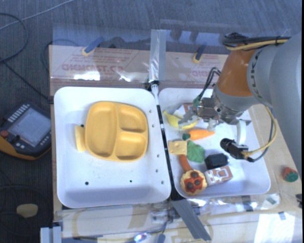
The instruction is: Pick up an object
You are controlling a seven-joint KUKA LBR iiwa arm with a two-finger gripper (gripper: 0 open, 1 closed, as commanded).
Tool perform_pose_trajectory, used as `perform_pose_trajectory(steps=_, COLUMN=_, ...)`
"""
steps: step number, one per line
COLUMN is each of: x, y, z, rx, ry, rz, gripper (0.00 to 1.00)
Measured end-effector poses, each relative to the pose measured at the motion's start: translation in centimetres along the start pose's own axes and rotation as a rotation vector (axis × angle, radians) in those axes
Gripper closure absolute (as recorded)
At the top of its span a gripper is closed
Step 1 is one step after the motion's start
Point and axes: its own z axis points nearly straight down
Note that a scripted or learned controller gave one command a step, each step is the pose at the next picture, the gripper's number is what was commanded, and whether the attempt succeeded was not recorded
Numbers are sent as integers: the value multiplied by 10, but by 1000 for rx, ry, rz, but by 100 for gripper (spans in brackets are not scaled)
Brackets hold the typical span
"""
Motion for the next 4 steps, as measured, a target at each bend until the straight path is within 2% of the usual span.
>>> perform_pose_trajectory(steps=1, x=-35, y=-6, z=39, rx=-28, ry=-10, rz=-137, gripper=0)
perform_pose_trajectory(steps=2, x=-33, y=-1, z=22, rx=-44, ry=-8, rz=-138, gripper=100)
perform_pose_trajectory(steps=3, x=-35, y=35, z=25, rx=-2, ry=-1, rz=-61, gripper=100)
perform_pose_trajectory(steps=4, x=-6, y=11, z=42, rx=-20, ry=-10, rz=-183, gripper=100)
